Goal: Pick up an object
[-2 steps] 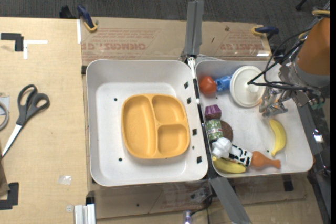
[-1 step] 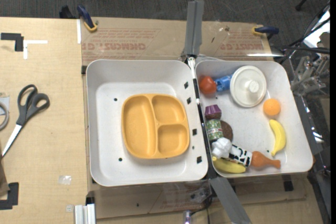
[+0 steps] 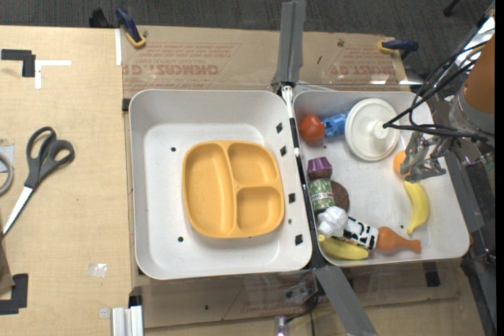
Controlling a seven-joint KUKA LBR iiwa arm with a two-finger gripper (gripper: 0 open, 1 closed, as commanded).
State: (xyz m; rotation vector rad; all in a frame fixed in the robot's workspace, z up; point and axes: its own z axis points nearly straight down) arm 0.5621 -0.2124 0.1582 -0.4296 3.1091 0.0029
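Over the right bin [image 3: 450,241], the hand [image 3: 423,161] hangs low beside an orange ball [image 3: 401,161], just above a banana [image 3: 417,205]; whether it grips anything cannot be told. Left bin [image 3: 150,193] holds a yellow tray [image 3: 233,189].

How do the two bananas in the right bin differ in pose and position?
The banana near the gripper lies along the bin's right side, running roughly top to bottom and bare of neighbours, while the banana at the front wall lies crosswise, partly covered by the black-and-white toy. The first shows its whole length; the second shows part. Both are yellow and curved.
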